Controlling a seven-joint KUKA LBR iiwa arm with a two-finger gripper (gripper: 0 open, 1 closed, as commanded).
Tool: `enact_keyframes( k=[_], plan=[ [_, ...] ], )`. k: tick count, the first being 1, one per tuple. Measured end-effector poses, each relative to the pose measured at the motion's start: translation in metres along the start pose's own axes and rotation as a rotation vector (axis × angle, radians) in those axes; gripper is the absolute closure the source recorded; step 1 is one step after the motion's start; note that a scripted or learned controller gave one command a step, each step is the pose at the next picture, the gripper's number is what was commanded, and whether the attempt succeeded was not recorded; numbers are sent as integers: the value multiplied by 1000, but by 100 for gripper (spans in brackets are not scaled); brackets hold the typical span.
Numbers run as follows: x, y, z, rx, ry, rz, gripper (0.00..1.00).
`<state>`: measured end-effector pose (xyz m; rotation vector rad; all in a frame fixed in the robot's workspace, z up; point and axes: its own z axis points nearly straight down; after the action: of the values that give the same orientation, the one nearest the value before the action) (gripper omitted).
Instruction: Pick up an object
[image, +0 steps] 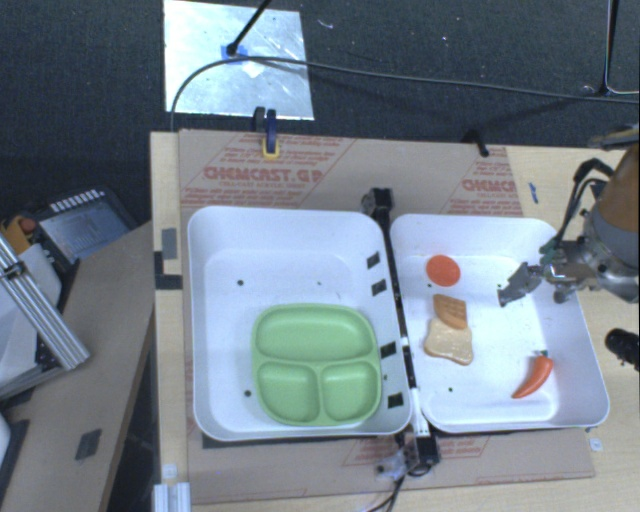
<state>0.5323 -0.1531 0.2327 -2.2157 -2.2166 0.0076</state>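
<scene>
The left bin (215, 240) holds a green divided tray (315, 362), which is not a candidate. In the right bin (590, 400), from left: an orange round piece (443, 269) farthest back, a brown slice (451, 312) and a pale bread-like piece (449, 344) touching it. These look light and rigid; grip across the narrow width. An orange-red pepper (534, 376) lies nearer, apart and unobstructed. The pincer (518, 284) hovers right of the round piece, holding nothing; its opening cannot be determined.
</scene>
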Motion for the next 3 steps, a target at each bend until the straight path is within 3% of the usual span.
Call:
enact_keyframes(
  k=[1, 3],
  plan=[
    [0, 2, -5, -10, -2, -3, 0],
    [-8, -4, 98, -5, -1, 0, 0]
  ],
)
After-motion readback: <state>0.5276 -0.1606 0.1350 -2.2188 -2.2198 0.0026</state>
